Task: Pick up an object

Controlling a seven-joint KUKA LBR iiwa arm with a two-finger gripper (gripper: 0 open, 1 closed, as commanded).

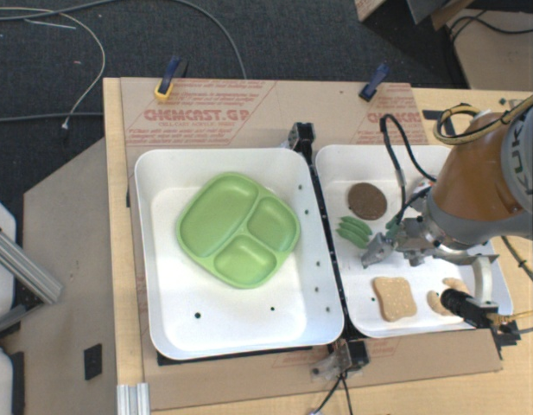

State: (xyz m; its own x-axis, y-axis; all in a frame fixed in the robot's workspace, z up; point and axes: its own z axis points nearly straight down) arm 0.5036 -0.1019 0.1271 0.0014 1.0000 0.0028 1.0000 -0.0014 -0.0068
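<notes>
So the grey arm with the orange band is reaching in over the right shallow white bin, and its claw hangs low in the middle of that bin, just beside the little green leafy toy piece. Honestly can't tell if the claw is released or clenched, it's a dark blur at this angle, and I don't see anything caught in it. Candidates for the pick are all in that right bin: the round brown patty-looking disc up toward the bin's far edge, the green piece just below it near the bin's left wall, the tan square cracker-like slice near the front edge, and a small pale orange bit next to the slice toward the front right corner, partly behind the arm's hardware. The left white bin just has the light green divided plastic plate sitting in its middle, which looks too wide and flat to bother with. My guess is the green piece is the target since the claw is nearest to it. To do it well I'd centre over the piece rather than off its edge, line up across its narrow side, go all the way down to the bin floor since it lies pretty flat, and stay off the bin's left wall. Then lift straight up and check it actually came along.
</notes>
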